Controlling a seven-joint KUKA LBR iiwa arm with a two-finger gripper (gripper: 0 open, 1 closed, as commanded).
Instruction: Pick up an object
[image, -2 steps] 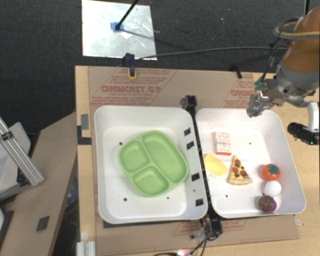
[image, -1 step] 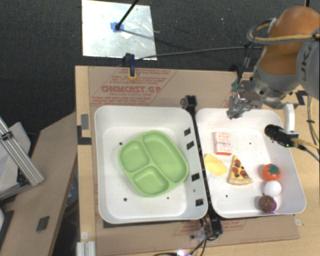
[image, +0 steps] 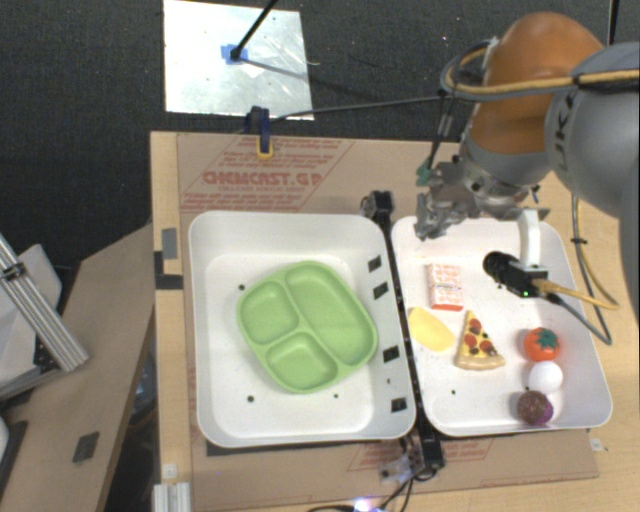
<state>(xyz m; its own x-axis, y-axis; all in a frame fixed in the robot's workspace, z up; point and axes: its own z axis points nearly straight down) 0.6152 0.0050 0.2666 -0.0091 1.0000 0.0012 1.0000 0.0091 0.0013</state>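
Observation:
My gripper (image: 432, 224) hangs over the far left part of the right bin (image: 590, 385), with nothing seen between its fingers. Just in front of it lies a small red-and-white packet (image: 444, 285). Nearer the front sit a yellow piece (image: 432, 329) and a pizza slice toy (image: 478, 342). At the right side of that bin are an orange tomato-like toy (image: 541, 343), a white ball (image: 546, 376) and a dark purple ball (image: 534, 407).
The left bin (image: 215, 250) holds a green divided tray (image: 305, 325). A black divider with clips (image: 390, 300) runs between the bins. The arm's grey and orange body looms over the right bin's far side.

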